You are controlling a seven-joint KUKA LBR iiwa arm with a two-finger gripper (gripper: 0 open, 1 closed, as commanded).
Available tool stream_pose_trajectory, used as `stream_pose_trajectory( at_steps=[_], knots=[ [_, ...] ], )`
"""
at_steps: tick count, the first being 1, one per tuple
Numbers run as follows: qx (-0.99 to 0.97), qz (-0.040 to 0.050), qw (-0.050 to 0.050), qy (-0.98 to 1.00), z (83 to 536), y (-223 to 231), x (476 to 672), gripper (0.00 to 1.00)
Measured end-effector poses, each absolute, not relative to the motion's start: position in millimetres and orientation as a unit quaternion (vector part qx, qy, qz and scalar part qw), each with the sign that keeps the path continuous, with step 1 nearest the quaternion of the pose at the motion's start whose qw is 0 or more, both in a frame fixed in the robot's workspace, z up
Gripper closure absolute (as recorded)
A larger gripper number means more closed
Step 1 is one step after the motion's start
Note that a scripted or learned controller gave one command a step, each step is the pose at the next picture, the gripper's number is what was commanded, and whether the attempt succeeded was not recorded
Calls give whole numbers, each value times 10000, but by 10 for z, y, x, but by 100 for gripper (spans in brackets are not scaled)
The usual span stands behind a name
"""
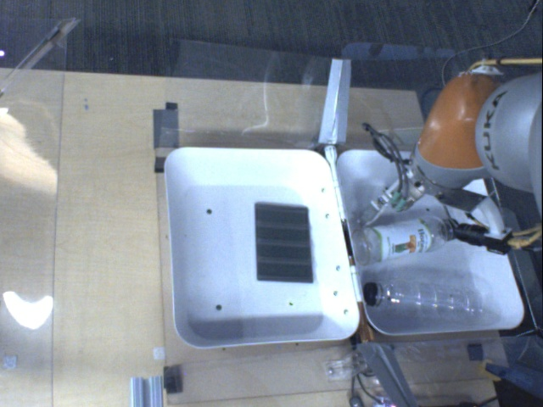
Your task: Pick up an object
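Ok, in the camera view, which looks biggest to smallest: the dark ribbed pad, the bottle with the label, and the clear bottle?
1. Dark ribbed pad, in the left bin.
2 and 3. Clear bottle and labelled bottle, both in the right bin. They look about alike, so I won't rank them.

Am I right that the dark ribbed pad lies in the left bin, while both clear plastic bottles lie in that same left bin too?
Not quite. The camera view shows the dark ribbed pad in the left bin, but both clear bottles lie in the right bin: the labelled bottle and the plain bottle nearer the front edge.
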State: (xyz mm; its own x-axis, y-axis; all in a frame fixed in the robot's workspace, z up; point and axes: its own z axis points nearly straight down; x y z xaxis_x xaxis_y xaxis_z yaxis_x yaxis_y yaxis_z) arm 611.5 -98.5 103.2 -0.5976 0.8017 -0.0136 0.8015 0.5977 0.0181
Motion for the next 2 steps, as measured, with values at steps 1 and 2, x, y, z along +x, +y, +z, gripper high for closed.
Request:
stream_pose_trajectory(
  at_steps=[1,2],
  knots=[
    [4555,31,59,8902,895,-1131,6130,0],
    [4556,32,59,8902,894,-1131,6130,0]
  ],
)
